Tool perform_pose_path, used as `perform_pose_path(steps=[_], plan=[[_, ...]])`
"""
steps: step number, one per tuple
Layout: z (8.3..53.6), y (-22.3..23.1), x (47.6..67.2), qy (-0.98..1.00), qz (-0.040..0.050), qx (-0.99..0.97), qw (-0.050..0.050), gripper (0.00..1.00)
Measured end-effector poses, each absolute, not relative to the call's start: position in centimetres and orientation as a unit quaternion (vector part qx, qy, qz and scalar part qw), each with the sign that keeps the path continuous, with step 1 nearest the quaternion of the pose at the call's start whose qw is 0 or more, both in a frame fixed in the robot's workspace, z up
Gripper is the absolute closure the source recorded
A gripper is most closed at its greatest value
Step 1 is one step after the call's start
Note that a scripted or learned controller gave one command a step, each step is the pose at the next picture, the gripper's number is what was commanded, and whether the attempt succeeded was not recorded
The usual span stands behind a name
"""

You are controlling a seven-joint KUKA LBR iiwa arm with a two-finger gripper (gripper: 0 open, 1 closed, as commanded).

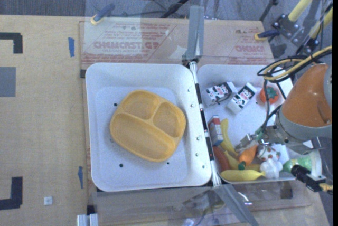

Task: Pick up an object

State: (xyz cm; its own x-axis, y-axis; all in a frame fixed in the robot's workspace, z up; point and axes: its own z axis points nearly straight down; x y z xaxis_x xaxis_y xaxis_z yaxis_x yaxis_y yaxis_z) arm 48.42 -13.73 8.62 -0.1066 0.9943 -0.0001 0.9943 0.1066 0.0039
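Observation:
The right bin [248, 116] holds several small toys. Two black-and-white cow-patterned boxes [219, 92] [242, 98] lie near its back, with an orange and green toy [268, 94] to their right. A red and white tube [214, 130] rests by the left wall beside a yellow banana [227, 136]. At the front lie an orange carrot [247, 155], a red piece [221, 159] and another yellow banana [242, 175]. My gripper [256, 139] is low in this bin's front right part, just above the carrot. I see nothing clearly held in it.
The left bin [100, 114] carries a yellow divided plate [148, 124]. A grey post [195, 35] stands behind the ridge between the bins. A white lump [269, 168] and a green item [301, 162] sit under my wrist. Yellow and black cables [280, 69] loop above the right bin.

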Motion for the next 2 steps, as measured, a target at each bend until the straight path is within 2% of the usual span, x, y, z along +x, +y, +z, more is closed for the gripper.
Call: perform_pose_path(steps=[1, 2], plan=[[9.7, -13.8, 48.6, 0.744, 0.0026, 0.669, 0.004, 1.00], [18.4, -5.2, 48.0, 0.659, -0.0002, 0.752, 0.000, 1.00]])
